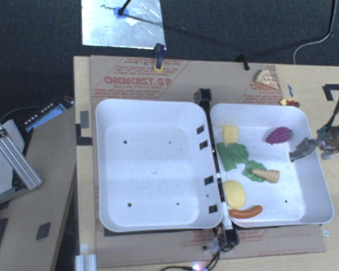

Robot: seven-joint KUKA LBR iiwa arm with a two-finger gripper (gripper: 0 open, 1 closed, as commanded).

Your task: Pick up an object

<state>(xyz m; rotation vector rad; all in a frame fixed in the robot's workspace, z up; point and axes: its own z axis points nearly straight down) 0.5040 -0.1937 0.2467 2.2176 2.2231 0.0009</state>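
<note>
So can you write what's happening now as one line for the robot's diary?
arm: at right bin's right edge | gripper: over right white bin, nothing seen held | nearest: purple grape bunch | stage: approach

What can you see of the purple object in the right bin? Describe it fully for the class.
The purple toy grape bunch is a small, bumpy, magenta-purple oval, plastic-looking. It lies flat on the floor of the right bin, in its far right part. Nothing touches it: the yellow block lies to its left, and the gripper is apart from it.

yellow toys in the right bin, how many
2. A pale yellow block lies near the bin's far left corner, above the green leafy piece. A rounder yellow piece sits near the front left, just above the sausage. None look hidden.
</note>
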